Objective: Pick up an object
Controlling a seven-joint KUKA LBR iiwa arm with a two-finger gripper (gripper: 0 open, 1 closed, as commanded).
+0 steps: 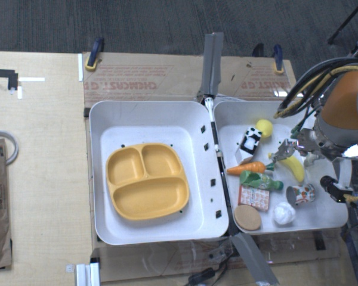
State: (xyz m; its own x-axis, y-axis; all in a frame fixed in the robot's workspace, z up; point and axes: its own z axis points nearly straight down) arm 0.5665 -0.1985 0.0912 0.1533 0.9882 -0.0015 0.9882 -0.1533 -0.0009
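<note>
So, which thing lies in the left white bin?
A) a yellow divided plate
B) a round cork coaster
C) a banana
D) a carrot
A: the yellow divided plate lies alone in the left bin, while the carrot, the banana and the cork coaster all lie in the right bin.

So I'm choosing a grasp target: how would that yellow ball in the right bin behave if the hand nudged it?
The yellow ball looks round and smooth, so it would probably roll away. It sits beside the black-and-white toy, which might stop it on that side. It seems small and probably light.
</note>
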